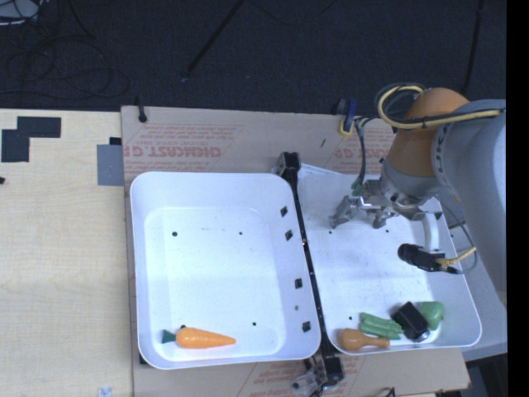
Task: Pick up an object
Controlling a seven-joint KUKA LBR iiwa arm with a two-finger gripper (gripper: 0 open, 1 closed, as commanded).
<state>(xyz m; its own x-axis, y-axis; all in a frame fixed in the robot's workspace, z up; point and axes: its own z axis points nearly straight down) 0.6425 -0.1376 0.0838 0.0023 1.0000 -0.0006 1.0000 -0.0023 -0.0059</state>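
Fingers (361, 214) of the gripper (364, 212): spread apart, nothing between them, low over the upper floor of the right bin (355, 263). Arm (450, 160): grey with orange band, entering from the right. Right bin contents, 4 items clustered at its near right corner: 1 tan pear-shaped toy (362, 340), touching 1 green pod-like toy (380, 325); 1 black block (411, 320), lying partly over 1 green rounded piece (431, 311); all well apart from the gripper. Left bin (211, 184) contents: 1 orange carrot (202, 338) with green top, lying along the near wall. Both bins rest on cardboard (215, 143) on the surface (58, 246).
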